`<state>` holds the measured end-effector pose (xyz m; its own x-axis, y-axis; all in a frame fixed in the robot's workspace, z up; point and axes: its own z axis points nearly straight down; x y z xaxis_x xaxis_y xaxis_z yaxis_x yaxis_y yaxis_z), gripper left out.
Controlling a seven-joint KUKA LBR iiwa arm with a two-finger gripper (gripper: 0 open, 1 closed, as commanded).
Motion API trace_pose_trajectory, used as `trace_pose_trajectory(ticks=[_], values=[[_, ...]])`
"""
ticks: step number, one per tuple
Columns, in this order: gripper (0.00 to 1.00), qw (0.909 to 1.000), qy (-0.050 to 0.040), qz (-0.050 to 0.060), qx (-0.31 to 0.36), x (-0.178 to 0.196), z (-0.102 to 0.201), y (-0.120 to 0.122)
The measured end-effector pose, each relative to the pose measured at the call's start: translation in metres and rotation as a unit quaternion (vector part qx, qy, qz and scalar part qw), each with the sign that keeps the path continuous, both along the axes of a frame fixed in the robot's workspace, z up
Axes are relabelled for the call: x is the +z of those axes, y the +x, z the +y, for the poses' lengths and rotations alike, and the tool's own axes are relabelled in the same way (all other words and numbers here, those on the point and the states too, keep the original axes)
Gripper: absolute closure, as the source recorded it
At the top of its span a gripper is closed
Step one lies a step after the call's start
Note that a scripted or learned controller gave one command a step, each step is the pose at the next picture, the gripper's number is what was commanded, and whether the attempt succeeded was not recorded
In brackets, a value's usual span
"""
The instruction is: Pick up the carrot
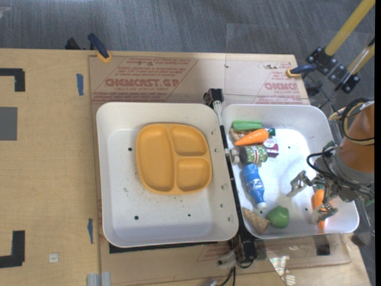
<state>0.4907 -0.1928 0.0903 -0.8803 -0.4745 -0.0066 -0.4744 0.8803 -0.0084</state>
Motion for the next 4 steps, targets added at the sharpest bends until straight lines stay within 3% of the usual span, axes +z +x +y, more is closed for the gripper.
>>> trace_pose_trajectory(ticks=[1, 2, 3, 4], values=[[0.00, 0.9934, 0.0034, -0.004, -0.115, -0.001, -0.028, 0.007], [0.00, 0.9825, 0.0016, -0.004, -0.186, 0.000, -0.015, 0.001], [0.00, 0.9419, 0.0054, -0.002, -0.336, -0.001, -0.026, 0.001], [0.00, 0.8760, 0.0052, -0.003, -0.482, -0.001, -0.032, -0.007]])
